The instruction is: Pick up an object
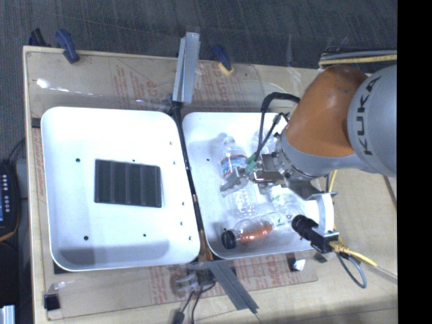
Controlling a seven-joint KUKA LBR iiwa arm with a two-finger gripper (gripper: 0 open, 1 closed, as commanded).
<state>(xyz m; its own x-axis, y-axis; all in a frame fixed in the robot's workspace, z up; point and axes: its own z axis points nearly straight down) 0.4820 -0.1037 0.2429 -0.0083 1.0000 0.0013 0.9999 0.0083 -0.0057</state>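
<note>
My gripper (236, 179) hangs low over the middle of the right bin (202, 140), under the grey arm with its orange band (324, 117). It is right at a clear plastic bottle with a blue label (231, 159), which lies near the bin's centre. Whether it touches that bottle I cannot tell. Another clear bottle (248, 234) with a copper-coloured inside and a black cap lies along the bin's front wall. More clear plastic (251, 204) lies between the two bottles, partly under the wrist.
The left bin (67, 140) holds a dark ribbed rectangle (128, 183) in its middle. A grey divider bar (185, 66) rises between the bins at the back. Blue clamps (66, 44) grip the bench's far edge. A black and yellow cable (337, 248) trails at the right front.
</note>
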